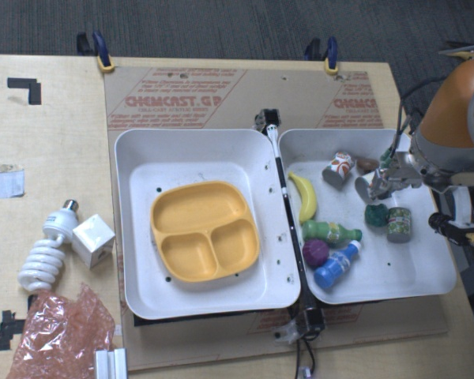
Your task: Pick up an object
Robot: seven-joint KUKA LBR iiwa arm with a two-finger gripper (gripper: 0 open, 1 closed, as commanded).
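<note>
Over the right white bin (pixel 426 279), at the frame's right, the metal jaws (pixel 377 186) hang just above a dark green round object (pixel 376 215); their state I cannot tell.

Bench (pixel 47 172): two bins (pixel 197 144), bulb (pixel 46 253), cube (pixel 93 239).

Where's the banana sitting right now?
The banana lies in the right bin, close to its left wall, just above the green bottle and left of the small can.
</note>
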